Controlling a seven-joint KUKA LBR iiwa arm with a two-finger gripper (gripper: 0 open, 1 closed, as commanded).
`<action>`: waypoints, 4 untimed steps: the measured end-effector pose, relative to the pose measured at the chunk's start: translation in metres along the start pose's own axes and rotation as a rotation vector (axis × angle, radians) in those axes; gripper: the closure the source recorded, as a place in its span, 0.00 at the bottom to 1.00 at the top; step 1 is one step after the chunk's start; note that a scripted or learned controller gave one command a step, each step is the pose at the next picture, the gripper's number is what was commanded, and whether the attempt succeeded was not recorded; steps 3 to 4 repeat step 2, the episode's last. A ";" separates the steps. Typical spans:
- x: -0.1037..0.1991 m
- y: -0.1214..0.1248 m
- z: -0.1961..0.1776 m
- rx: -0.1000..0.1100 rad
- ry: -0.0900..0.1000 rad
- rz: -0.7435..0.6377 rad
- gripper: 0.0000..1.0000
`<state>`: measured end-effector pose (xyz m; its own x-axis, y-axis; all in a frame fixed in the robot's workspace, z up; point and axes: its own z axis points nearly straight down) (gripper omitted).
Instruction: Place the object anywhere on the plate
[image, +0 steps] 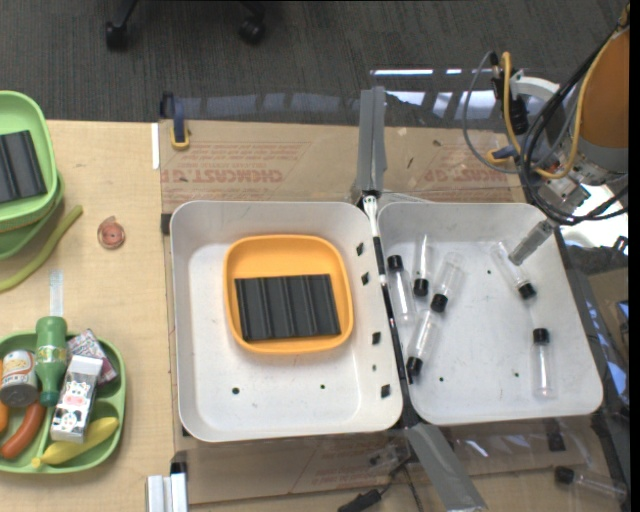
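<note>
Underneath, brown cardboard (280, 165) and dark carpet (300, 50); gripper (528, 245) grip unreadable.

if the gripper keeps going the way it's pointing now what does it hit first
Probably the black-capped tube lying just beyond the gripper, or the right bin floor beside it; depth is unclear from above.

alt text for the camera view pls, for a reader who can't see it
Two shallow white bins sit side by side on a bench: the left bin holds an orange plate with a dark ribbed block on it, and the right bin holds several clear tubes with black caps scattered loose. The robot arm reaches in at the upper right, above the right bin's far corner.
</note>
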<state>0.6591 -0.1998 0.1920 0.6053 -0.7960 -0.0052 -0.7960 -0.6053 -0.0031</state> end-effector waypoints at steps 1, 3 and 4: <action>-0.034 -0.026 -0.014 -0.001 0.002 -0.259 0.00; -0.002 -0.003 -0.009 0.000 0.004 -0.571 0.00; -0.002 -0.003 -0.009 0.000 0.004 -0.571 0.00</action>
